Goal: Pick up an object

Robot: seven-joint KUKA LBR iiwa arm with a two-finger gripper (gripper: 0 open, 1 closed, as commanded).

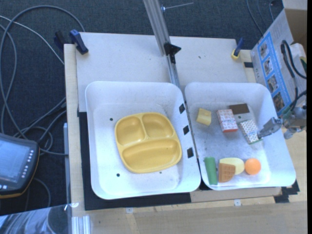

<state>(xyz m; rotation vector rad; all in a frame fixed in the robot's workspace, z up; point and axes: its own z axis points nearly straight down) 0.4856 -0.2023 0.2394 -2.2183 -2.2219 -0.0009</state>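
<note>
Gripper (pixel 269 128): reaching in low over the right bin's (pixel 285 152) right edge, tilted toward the patterned box (pixel 248 130); finger state impossible to tell.

Lab: clamped bench (pixel 122 57), floor cables (pixel 29 82), teach pendant (pixel 14 165).

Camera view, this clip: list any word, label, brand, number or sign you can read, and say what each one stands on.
No text can be read.
Blue-and-white printed sheet on the cardboard box: print too small and blurred.
Small red-and-white patterned box in the right white bin: pattern, no legible words.
Small white dotted box near the claw: blurred.
Black handheld pendant with a screen: buttons and screen unreadable.
</note>
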